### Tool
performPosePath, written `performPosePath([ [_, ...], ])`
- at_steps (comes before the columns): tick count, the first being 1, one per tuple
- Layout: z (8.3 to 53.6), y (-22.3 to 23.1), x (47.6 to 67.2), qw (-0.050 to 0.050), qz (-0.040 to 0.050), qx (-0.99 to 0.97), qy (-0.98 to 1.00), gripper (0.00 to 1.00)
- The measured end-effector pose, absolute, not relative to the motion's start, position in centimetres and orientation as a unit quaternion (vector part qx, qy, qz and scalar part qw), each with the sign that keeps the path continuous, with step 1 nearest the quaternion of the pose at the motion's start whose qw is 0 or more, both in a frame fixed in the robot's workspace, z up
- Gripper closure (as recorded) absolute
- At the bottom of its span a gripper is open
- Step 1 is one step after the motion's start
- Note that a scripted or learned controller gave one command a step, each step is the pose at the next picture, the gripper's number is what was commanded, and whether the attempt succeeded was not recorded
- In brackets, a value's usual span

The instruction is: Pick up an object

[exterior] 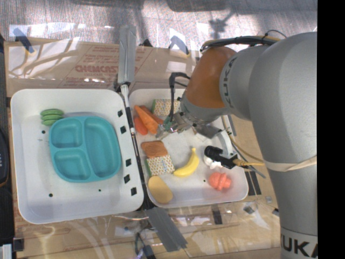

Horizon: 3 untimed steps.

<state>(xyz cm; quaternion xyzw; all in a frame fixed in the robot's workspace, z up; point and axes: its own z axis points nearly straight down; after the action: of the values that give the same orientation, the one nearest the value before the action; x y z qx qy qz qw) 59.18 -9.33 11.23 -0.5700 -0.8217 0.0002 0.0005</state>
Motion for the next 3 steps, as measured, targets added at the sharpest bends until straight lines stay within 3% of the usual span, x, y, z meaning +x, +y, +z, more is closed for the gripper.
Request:
performPosePath([
  [1,11.2,-9.4,59.2,0.001,0.0004,-0.570,-0.821,0.00],
  [2,9.0,-10.9,65.7,0.001,0.0012,-0.648,-0.761,0.00],
  [3,9.7,-10.8,65.7,0.003,0.0021,-0.646,-0.764,1.00],
])
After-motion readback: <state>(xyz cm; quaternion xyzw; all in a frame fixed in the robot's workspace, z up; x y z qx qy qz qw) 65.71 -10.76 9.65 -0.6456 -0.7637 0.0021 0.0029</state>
